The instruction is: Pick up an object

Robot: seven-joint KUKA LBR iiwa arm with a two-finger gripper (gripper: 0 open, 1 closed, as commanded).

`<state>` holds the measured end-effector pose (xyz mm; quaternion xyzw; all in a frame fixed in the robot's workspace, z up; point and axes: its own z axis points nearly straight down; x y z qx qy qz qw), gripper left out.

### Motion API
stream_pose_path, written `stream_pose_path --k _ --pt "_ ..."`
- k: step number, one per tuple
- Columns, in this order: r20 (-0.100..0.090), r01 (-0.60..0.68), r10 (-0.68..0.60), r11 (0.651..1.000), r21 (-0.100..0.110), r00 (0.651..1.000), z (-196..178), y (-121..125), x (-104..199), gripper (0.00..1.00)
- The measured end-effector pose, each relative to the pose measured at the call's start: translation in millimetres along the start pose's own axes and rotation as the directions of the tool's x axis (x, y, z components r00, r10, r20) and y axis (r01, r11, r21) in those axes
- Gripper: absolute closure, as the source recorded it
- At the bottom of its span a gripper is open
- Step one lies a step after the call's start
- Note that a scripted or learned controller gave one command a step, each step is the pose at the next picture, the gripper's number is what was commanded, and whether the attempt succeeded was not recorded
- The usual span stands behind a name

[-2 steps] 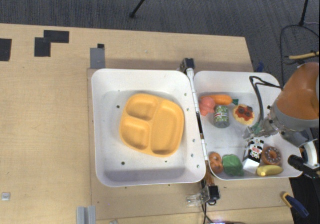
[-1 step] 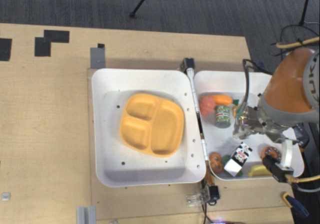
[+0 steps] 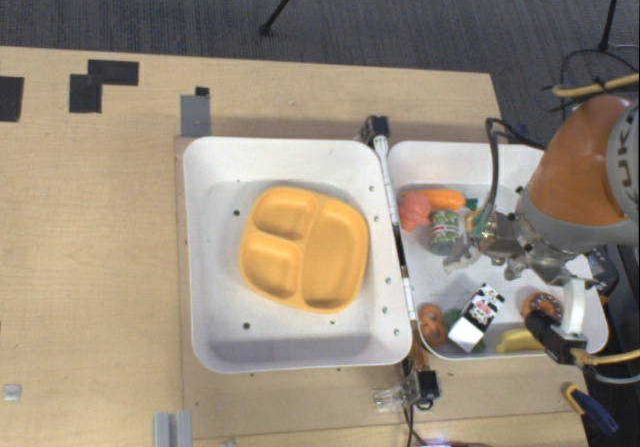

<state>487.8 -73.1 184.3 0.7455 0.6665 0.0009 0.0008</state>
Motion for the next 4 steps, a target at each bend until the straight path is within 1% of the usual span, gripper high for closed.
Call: stream_pose_path --k 1,2,3,4 --pt "0.000 0.141 -0.141 0.990 -0.005 0.990 96.7 53.8 -12.4 0.00" --pt "0.002 0.223 -0.223 0.975 -0.006 0.975 97.8 129.9 -14.8 0.00" --pt "-0.001 0.227 -0.227 0.974 0.004 0.974 88.0 128.1 -14.8 1.00" --pt "0.001 0.272 -0.272 0.962 -0.003 0.962 -21.5 140.7 8.9 1.00"
